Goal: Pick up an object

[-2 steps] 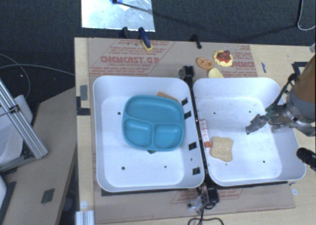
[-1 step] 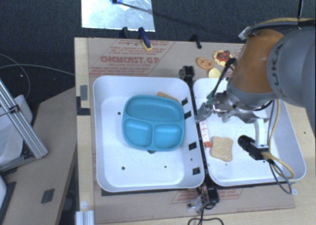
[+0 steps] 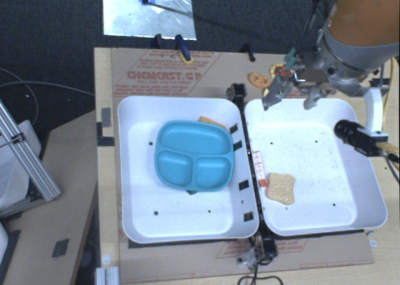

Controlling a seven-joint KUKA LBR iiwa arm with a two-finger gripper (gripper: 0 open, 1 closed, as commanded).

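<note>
Gripper spread, empty, above right bin; should descend squarely over toast slice, then close.

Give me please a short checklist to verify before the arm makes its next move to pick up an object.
1. A target is in reach: the toast piece lies in the right bin, near its left wall: ok.
2. Toast free of other things: ok.
3. Gripper carries nothing, fingers spread apart: ok.
4. Gripper above the toast: not ok, it hangs over the bin's far edge.
5. Blue divided plate in the left bin is out of the path: ok.
6. Orange thing behind the plate is graspable: cannot tell, mostly hidden.
</note>
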